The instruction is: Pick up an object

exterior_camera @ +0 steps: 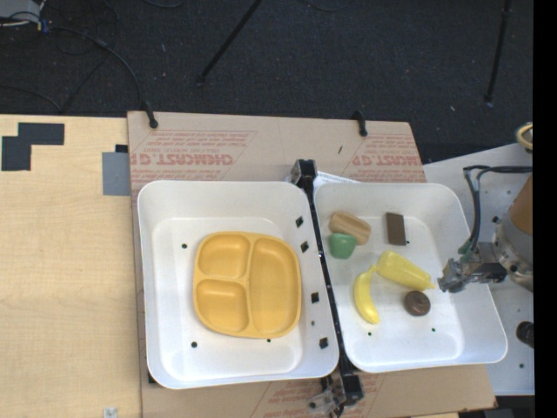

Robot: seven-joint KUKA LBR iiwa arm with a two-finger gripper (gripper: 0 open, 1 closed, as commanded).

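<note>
Claw (454, 279), grip state unclear, hovers at right bin's (483, 342) edge; should centre squarely over brown puck (417, 303) before descending.

camera: fixed overhead | tilt: slanted down | range: mid | covers: both bins (165, 225)

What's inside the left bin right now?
Only a yellow divided plate lies in the left bin, its three compartments bare. Whatever is beneath the plate is covered.

Lab: tripod legs (228, 33), floor cables (96, 46)
</note>
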